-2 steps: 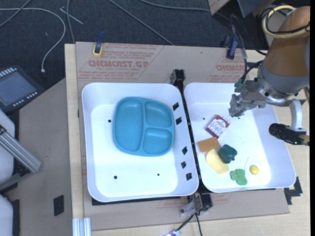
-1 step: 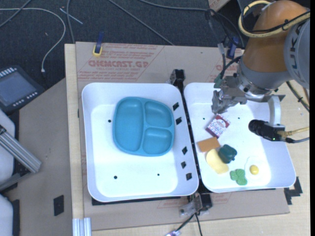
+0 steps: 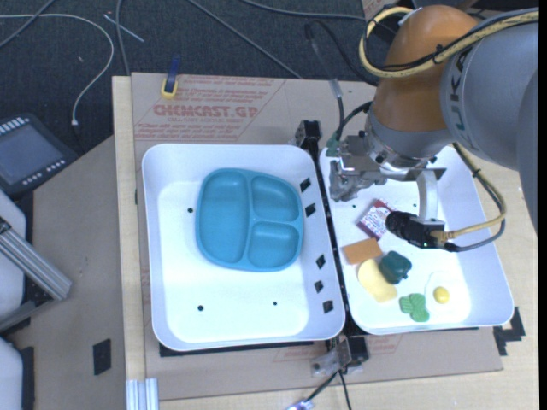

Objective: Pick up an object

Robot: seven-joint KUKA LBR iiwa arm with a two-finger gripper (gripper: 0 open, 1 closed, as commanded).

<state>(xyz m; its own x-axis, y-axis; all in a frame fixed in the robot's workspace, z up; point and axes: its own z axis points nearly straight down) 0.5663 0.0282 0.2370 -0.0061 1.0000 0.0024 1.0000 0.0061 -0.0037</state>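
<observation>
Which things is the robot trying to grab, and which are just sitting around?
For the job, all in the right bin:
- red packet
- orange block
- yellow lump
- dark teal thing
- green piece
- small yellow ball

Just lying about:
- blue divided plate in the left bin
- cables on the floor

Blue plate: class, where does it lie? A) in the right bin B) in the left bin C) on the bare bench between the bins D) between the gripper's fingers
B: the blue plate lies flat inside the left bin, while the small items and the arm are over the right bin.
</observation>
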